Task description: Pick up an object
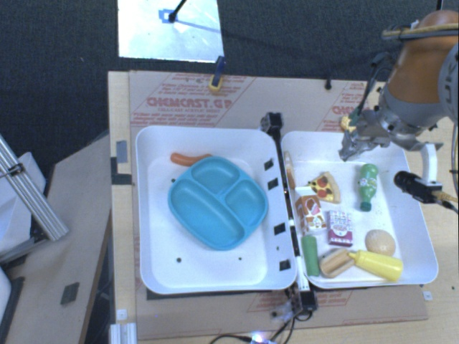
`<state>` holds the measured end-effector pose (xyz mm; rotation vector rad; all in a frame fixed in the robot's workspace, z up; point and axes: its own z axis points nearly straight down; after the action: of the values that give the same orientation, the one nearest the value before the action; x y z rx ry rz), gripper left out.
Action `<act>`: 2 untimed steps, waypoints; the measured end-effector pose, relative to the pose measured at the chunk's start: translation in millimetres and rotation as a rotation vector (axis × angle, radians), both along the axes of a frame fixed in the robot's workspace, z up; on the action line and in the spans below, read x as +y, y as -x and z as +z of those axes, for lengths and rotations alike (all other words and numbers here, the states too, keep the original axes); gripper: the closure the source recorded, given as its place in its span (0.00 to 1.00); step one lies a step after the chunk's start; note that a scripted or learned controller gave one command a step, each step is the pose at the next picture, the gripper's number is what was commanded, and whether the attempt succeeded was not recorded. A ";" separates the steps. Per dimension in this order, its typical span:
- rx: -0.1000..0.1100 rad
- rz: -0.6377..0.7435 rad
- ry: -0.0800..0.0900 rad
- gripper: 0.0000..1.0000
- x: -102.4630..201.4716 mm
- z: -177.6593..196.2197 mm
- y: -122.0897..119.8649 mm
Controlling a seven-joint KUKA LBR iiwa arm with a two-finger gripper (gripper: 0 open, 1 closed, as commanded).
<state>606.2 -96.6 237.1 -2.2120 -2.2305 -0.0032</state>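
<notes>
- My gripper (351, 151) is hovering over the far end of the right bin (423, 229), gripping nothing; I cannot tell how wide its jaws stand.
- The green bottle (367, 185) is lying just beside it, near the pizza slice (325, 187).
- The blue tray (217, 201) is sitting in the left bin (154, 213).

Two white bins (154, 192), one blue plate (217, 201), about ten toy foods (337, 228)

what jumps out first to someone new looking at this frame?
The big blue divided plate in the left bin, with an orange sausage at its upper edge. Then the right bin crowded with toy food: pizza slice, green bottle, yellow bottle. The claw hangs over that bin's upper edge.
</notes>
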 end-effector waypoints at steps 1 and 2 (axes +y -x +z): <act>0.002 0.000 0.000 1.00 50.6 -13.3 15.3; 0.002 -0.001 0.001 1.00 93.8 -19.5 25.9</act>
<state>580.4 -2.7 217.7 -2.2120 -2.2292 -0.0002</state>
